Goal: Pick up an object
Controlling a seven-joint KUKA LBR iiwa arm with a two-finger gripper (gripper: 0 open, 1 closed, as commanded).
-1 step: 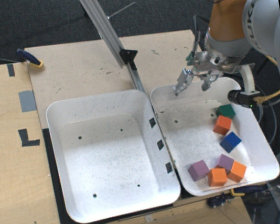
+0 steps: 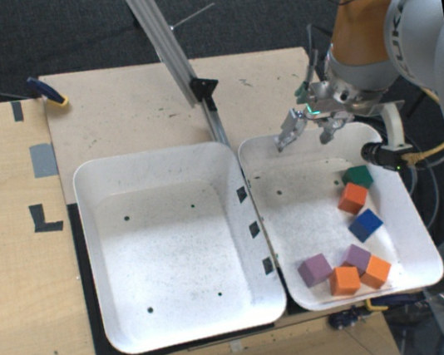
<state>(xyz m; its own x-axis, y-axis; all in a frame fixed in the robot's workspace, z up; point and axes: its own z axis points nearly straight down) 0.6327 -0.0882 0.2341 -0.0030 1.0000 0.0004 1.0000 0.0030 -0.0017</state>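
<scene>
My gripper [image 2: 307,134] hangs above the far edge of the right bin [image 2: 298,227], its two fingers spread apart with nothing between them. Several blocks lie in that bin, well in front of the gripper. A green block [image 2: 358,176] sits near the right wall with an orange block [image 2: 353,197] and a blue block [image 2: 366,224] below it. At the near end are two purple blocks [image 2: 314,269] [image 2: 357,257] and two orange blocks [image 2: 345,280] [image 2: 377,271].
The left bin [image 2: 171,248] stands beside the right one. A slanted metal rail [image 2: 171,50] with a black bracket runs down to the bins' shared far corner. Cables hang at the right of the arm.
</scene>
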